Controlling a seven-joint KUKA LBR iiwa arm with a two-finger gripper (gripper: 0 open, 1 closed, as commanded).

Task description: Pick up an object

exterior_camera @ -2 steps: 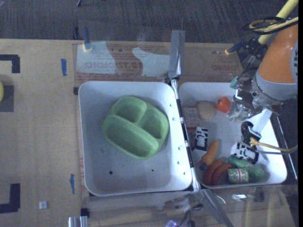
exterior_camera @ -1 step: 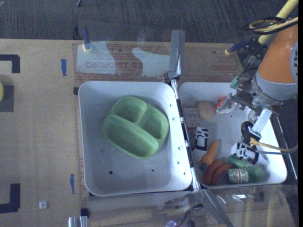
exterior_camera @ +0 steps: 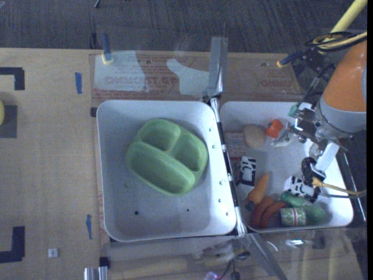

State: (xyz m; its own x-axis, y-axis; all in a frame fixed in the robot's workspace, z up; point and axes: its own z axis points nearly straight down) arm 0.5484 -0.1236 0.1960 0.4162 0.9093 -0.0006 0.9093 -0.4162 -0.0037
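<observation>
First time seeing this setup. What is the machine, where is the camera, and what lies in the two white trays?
One camera looks down at a slant on a bench. The grey arm with an orange band is a robot reaching in from the right; its gripper hangs over the right bin. That bin holds a beige lump, a small orange piece, a carrot, a green can and other toys. The left bin holds a green divided plate. I cannot see the gripper holding anything.

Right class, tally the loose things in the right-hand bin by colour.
Tan lump: 1
Orange pieces: 2
Black-and-white toys: 2
Red pieces: 2
Green pieces: 2
Total: 9
</observation>
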